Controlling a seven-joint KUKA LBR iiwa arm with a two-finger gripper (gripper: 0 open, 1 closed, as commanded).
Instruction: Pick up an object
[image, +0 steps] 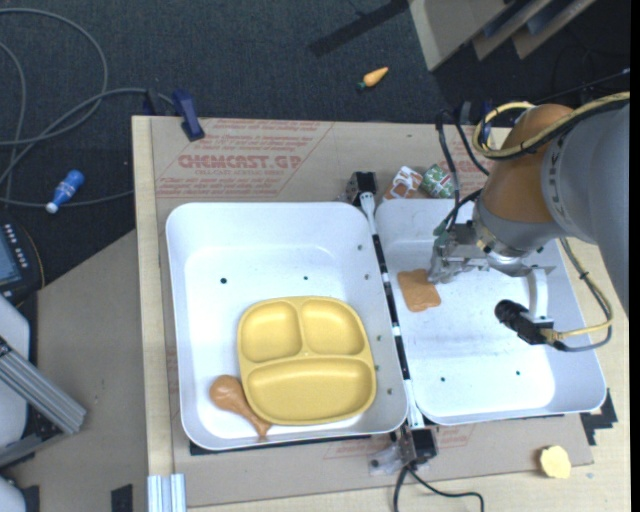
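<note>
Nearest to me, at the front right of the counter (150, 330), I see a small yellow chunk (554, 461) lying outside the bins. In the left white bin (190, 240) sits a yellow plastic divided tray (304, 360) with three compartments, and a tan drumstick-shaped toy (236, 399) lies at its front left corner, partly tucked under the tray's edge. The right white bin (500, 390) holds a flat orange-tan slice-shaped piece (419, 290) close to its left wall, just beside the seam between the two bins. The end effector (446, 262) hangs right over the far right edge of that piece; from my view I cannot tell whether it is touching the piece, nor how far apart the fingers stand, and I see nothing gripped in them. The grey arm with its orange band (525, 170) comes in from the right above that bin. Behind the right bin, on the cardboard, a small cluster of crumpled packets (422, 181) rests. Farther off on the dark floor (250, 50) lie a blue-and-white bottle (65, 189) on the left and a small orange bit (374, 76) near the top.
</note>
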